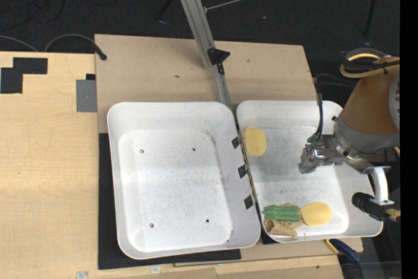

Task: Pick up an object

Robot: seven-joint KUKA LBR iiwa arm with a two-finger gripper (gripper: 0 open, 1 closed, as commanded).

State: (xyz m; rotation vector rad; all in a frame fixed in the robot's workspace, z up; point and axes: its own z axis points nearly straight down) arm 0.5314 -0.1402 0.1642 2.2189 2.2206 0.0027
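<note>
The right bin [287,121] holds a yellow rounded object [255,141] near its left wall. At its front edge lie a green object [282,212], a tan object [283,227] below it, and a second yellow round object [316,213]. My gripper [312,160] hangs over the right part of this bin, below the orange-banded arm [369,108]. It sits to the right of the upper yellow object and above the front cluster. I see nothing between its fingers.
The left bin [130,121] lies beside the right one, with black clips [240,170] along the shared wall. A slanted metal rail [196,16] rises behind the bins. Cables lie on the dark floor at the back.
</note>
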